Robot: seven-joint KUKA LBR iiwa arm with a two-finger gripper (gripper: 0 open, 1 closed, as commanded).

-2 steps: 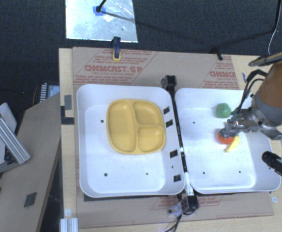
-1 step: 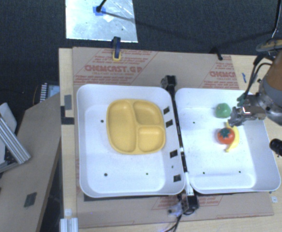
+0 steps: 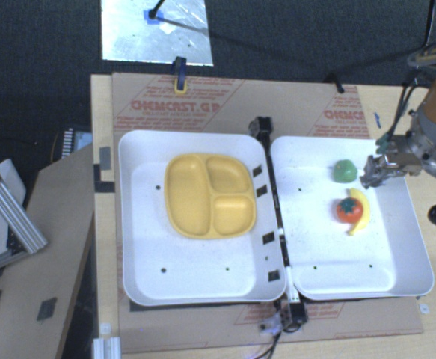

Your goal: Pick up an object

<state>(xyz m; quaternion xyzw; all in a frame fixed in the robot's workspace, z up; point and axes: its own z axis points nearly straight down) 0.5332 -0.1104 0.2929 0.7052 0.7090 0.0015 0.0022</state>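
Observation:
A green round object [image 3: 344, 171] lies in the right bin [image 3: 315, 238] toward its far side. Just in front of it sit a red tomato-like piece [image 3: 347, 210] and a yellow banana [image 3: 360, 217], touching each other. My gripper [image 3: 372, 173] hovers at the right bin's far right, just right of the green object and above the banana. Nothing shows between its fingers.
The left bin [image 3: 143, 260] holds a yellow divided plate [image 3: 208, 195] with three compartments. A black divider strip [image 3: 271, 200] with clips runs between the bins. A reflective sheet [image 3: 156, 21] lies on the dark floor beyond the bench.

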